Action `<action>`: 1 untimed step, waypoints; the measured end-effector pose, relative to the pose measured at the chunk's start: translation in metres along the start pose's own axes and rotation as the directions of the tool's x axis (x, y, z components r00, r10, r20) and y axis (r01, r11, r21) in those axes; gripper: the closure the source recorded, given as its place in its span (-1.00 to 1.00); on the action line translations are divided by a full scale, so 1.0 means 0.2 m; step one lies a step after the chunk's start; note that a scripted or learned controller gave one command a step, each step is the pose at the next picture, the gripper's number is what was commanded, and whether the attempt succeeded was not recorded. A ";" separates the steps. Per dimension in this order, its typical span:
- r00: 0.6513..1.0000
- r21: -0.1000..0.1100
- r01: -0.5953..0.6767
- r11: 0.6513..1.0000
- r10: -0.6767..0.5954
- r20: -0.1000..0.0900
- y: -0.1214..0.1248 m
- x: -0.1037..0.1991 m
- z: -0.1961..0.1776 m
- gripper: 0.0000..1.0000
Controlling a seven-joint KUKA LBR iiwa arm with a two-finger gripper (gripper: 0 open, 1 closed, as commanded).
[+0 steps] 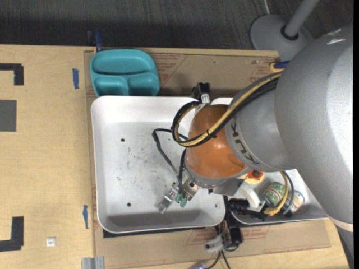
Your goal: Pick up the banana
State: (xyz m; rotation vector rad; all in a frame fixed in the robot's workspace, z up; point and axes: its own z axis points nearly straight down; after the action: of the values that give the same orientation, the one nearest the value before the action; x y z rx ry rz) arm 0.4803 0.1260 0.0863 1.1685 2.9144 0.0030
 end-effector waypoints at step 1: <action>1.000 -0.004 -0.008 1.000 0.008 0.001 0.31 0.29 0.00 -1.00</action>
State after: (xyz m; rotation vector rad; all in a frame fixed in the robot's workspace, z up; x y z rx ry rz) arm 0.4806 0.2112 0.0869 1.1792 2.9080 0.0079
